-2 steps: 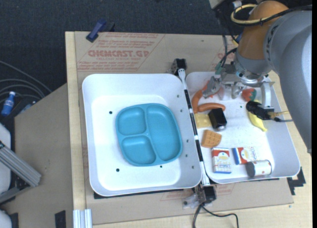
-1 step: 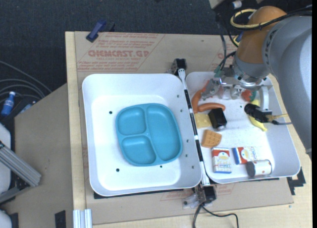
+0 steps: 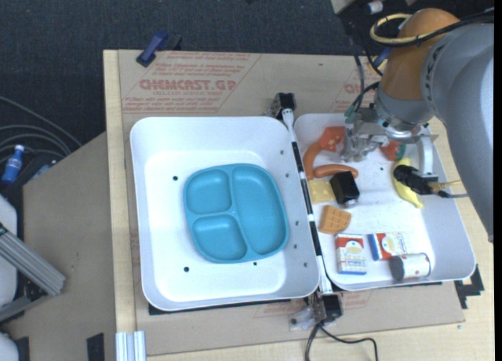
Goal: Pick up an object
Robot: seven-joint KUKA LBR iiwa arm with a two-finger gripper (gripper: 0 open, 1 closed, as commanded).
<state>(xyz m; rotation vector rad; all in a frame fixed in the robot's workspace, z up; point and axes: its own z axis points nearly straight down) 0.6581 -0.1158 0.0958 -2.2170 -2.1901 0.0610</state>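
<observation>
My gripper (image 3: 359, 146) hangs over the back of the right bin (image 3: 447, 230), under the orange wrist band. Just left of it lies an orange-red piece (image 3: 332, 137), and a red piece (image 3: 391, 150) shows on its right. In front of it a curved orange sausage (image 3: 328, 168) rests beside a black block (image 3: 343, 187). A yellow banana (image 3: 408, 187) lies to the right of the gripper. Nothing can be seen held between the gripper's tips.
Further forward in the right bin are a yellow cheese slice (image 3: 319, 191), a waffle piece (image 3: 335, 220), two small cartons (image 3: 351, 254) (image 3: 389, 245) and a small can (image 3: 411, 266). The left bin (image 3: 157, 155) holds a blue divided plate (image 3: 235, 212).
</observation>
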